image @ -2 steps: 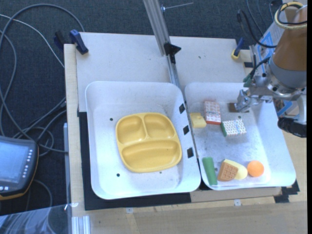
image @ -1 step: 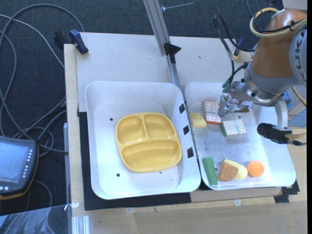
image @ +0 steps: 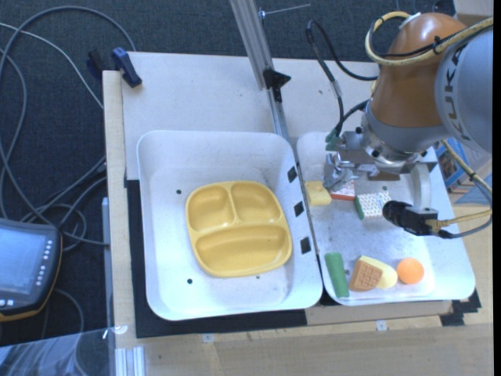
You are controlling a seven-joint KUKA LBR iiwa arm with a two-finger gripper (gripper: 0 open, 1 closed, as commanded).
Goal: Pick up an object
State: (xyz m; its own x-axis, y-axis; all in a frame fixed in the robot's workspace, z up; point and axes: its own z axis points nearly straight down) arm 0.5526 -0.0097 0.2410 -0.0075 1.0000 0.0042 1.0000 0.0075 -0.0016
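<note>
I hang my gripper over the right bin's left edge, above the pale yellow block; whether it's apart, I cannot tell.

yellow divided plate; white bins; green cylinder; orange ball; tan waffle-patterned block

Your grey KUKA arm with its orange band enters from the right, wrist bent downward. Your metal two-finger gripper points down, low over the bench; its tips are hard to make out.
</note>
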